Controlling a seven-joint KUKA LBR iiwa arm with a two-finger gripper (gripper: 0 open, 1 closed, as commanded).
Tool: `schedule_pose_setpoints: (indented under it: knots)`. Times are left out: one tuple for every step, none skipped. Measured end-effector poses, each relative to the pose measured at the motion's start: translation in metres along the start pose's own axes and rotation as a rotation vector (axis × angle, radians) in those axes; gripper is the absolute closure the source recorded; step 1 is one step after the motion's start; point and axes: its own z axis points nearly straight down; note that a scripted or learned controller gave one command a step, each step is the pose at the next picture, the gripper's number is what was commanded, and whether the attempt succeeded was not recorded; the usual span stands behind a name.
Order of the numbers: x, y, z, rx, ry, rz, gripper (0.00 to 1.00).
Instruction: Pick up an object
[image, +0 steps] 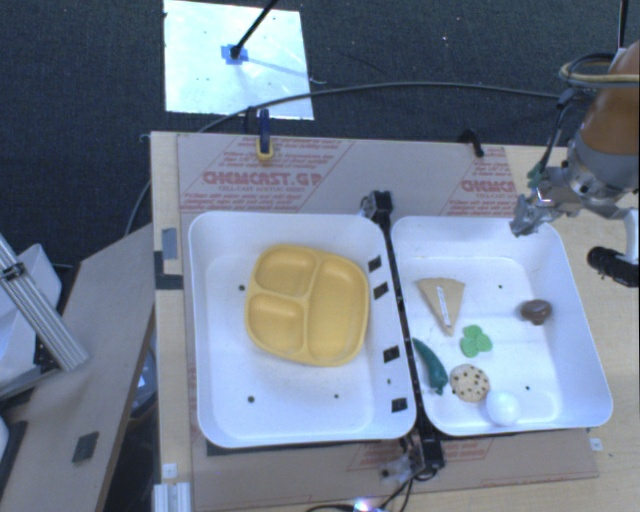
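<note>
Pincer (527, 218) sits over the far right corner of the right bin (585, 330), at the rim; nothing seen between its tips, and how far apart they stand I cannot tell at this size.

Camera view, right bin:
- tan wedge (443, 300) near the middle, toward the divider; looks stiff and light, best taken across its narrow width
- brown lump (536, 311) by the right wall, nearest the pincer; small, rounded, may roll
- green piece (476, 342), flat and lobed, little to grip
- dark green pod (432, 365) against the divider, slim, probably soft
- cookie (468, 381), flat disc, likely brittle
- white ball (502, 407) at the near edge, smooth, slippery

Left bin (215, 330): yellow tray (307, 304), rigid, too wide to pinch except at its rim
</note>
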Motion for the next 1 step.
schedule_pose_setpoints:
  knots:
    - [-0.0001,0.0017,-0.032,0.001,0.0,-0.001,1.0]
